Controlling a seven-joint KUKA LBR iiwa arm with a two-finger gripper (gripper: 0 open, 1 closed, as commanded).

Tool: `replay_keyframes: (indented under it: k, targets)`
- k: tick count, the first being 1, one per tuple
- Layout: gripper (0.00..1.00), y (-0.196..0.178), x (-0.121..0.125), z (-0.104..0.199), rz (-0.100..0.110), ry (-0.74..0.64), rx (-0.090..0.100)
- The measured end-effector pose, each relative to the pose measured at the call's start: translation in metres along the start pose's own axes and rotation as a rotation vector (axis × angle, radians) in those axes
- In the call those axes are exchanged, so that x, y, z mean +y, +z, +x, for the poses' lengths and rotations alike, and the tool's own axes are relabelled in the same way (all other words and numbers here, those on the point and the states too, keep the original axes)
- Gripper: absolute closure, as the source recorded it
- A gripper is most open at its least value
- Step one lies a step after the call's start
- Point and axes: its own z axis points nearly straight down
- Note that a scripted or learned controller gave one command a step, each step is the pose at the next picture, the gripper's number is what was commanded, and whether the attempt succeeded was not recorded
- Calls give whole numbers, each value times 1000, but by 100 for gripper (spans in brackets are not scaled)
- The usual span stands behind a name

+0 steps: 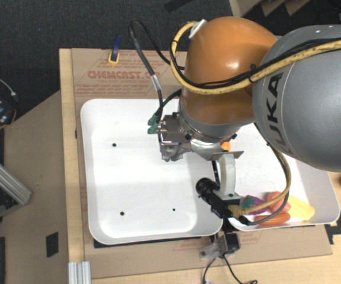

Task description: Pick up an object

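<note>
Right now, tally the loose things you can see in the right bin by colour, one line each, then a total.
Yellow thing: 1
Orange thing: 1
Purple thing: 1
Total: 3 that can be made out in the right bin. The arm covers most of that bin, so more may lie hidden beneath it.

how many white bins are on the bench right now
2. The left bin lies in open view. The right bin sits beside it, mostly hidden under the arm, with colorful items at its near edge.
</note>
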Motion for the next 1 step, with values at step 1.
replay_keyframes:
  k: [1]
  targets:
    - [100, -81, 1, -5, 0, 8, -2]
